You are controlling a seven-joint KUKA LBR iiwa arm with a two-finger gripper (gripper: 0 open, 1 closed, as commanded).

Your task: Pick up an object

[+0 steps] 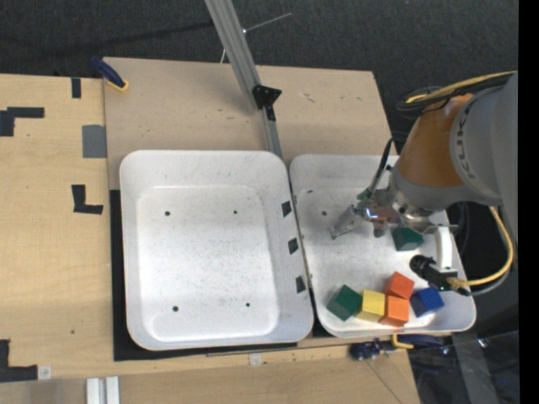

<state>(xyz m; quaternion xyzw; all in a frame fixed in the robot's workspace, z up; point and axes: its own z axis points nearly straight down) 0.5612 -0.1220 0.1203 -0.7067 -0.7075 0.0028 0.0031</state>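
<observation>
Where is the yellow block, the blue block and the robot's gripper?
yellow block [373, 303]: camera view, on its top face.
blue block [428, 300]: camera view, on its top face.
gripper [344, 225]: camera view, between its fingertips, over the right bin.

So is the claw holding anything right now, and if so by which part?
Nothing is held. The claw hangs above bare floor of the right bin, apart from the blocks in its near corner.
</observation>
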